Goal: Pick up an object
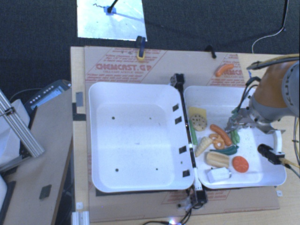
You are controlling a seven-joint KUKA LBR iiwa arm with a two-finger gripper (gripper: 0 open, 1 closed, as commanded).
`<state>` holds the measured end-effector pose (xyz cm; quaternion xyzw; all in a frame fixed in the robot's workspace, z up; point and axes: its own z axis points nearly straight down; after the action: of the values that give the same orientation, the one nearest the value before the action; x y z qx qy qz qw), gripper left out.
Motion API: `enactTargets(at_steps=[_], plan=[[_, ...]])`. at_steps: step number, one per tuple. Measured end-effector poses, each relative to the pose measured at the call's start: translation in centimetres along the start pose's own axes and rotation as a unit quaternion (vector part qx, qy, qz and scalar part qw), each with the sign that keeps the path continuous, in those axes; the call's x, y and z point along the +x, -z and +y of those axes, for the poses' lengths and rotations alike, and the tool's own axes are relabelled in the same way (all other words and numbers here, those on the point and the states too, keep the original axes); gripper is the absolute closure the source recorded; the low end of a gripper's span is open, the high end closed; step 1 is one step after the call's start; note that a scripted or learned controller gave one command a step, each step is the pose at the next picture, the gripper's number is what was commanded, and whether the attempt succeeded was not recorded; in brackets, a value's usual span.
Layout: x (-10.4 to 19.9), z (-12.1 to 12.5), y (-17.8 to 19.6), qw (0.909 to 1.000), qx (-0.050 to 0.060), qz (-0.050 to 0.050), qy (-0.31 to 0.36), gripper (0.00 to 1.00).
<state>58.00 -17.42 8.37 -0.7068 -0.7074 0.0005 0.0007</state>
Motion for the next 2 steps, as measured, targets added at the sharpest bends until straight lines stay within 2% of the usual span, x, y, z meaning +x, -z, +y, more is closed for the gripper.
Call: enactTargets(at_steps=[1,2], plan=[[-0.2,-6.9,0.1,1.0000,0.000,0.000,-0.001,1.00],[2.5,-3.5,0.1,1.0000,-0.003,0.000,0.003,1.00]])
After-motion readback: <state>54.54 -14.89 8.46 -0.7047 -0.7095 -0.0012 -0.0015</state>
